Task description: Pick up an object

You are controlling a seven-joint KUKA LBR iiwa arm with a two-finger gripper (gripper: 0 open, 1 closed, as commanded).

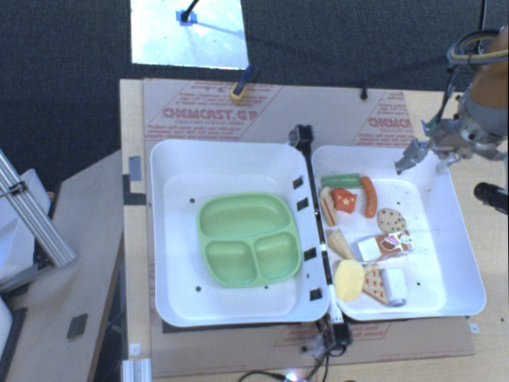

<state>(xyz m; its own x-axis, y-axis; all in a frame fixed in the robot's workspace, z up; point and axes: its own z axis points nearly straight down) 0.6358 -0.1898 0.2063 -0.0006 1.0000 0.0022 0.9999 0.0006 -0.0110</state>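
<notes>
White plastic makes up the two shallow bins that sit side by side on the tabletop (199, 98). The left bin (179, 173) holds a light green divided plate (248, 239) with three compartments, lying flat near the middle of the bin floor.

The right bin (457, 253) holds a scatter of toy food along its left and centre. Near the top lies a green bean pod (340, 180), with an orange-red sausage (368, 196) just to its right and a red piece (344, 200) just below the pod. A hot dog (327, 208) lies along the divider beside the red piece. Lower down are a round brown cookie (390, 220), a small packet with a red and white label (393, 243), a yellow round piece (348, 280) and a pizza slice (374, 285) touching a white block (394, 285).

The arm reaches in from the right, and its gripper (415, 158) hangs above the upper right rim of the right bin, well apart from the toys. Nothing sits between the jaws; how wide they stand I cannot tell.
</notes>
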